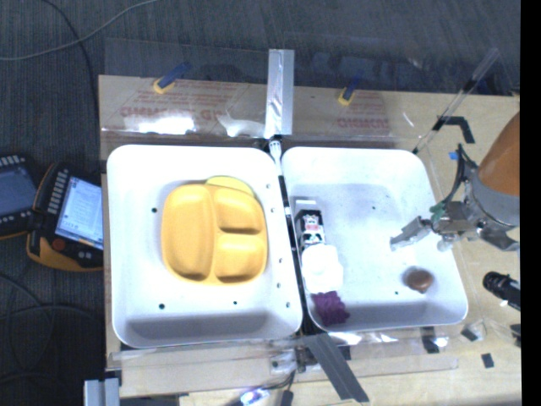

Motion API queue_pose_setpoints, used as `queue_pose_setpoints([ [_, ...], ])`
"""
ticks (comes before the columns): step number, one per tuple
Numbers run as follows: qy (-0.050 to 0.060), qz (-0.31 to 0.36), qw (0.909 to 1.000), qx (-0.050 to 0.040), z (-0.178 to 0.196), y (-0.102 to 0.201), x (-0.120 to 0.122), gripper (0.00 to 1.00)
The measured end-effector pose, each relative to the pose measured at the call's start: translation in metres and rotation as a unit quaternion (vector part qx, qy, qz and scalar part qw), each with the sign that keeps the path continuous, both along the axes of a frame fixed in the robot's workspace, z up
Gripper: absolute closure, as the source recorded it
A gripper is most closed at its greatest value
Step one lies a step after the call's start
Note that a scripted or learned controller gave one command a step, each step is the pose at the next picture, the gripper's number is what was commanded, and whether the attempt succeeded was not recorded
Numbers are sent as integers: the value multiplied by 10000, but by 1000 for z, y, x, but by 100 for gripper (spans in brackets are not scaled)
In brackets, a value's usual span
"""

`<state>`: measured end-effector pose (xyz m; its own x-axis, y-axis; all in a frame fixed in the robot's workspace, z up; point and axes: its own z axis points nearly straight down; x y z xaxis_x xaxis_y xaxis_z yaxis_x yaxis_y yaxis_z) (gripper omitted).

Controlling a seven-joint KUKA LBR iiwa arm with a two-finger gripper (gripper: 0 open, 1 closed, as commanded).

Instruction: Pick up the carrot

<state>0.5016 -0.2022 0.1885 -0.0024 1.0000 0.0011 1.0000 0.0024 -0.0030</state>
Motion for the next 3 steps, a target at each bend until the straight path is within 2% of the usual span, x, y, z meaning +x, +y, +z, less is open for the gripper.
queue_pose_setpoints([
  [1,3,8,10000,6,8,1,1,100],
  [2,4,8,10000,6,8,1,1,0],
  [3,6,19,10000,13,17,2,2,100],
])
